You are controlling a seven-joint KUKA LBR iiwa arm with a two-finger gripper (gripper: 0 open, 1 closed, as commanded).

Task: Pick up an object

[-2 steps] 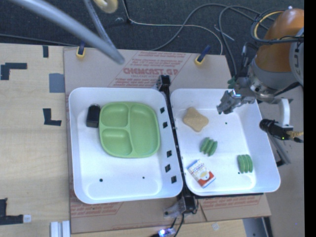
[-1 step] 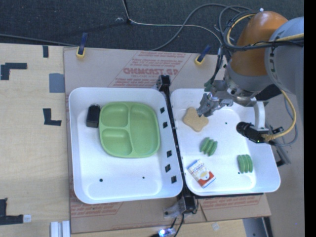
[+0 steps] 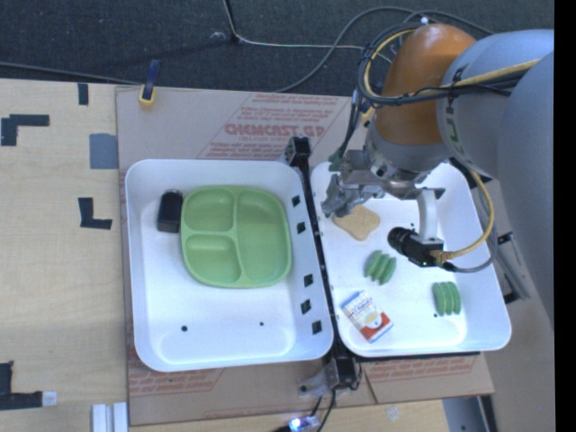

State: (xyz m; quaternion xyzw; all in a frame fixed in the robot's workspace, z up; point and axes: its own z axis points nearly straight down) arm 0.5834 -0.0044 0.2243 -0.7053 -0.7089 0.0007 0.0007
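One gripper hangs low over the right bin.

Lying flat on the pale wooden surface: brown cardboard sheet with red print. Resting on it side by side: left white bin and right white bin, edges touching. Clipped at the sheet's far left corner: yellow clamp. Stuck to the wood at left: black tape marks. Trailing across dark carpet beyond: thin black cable.
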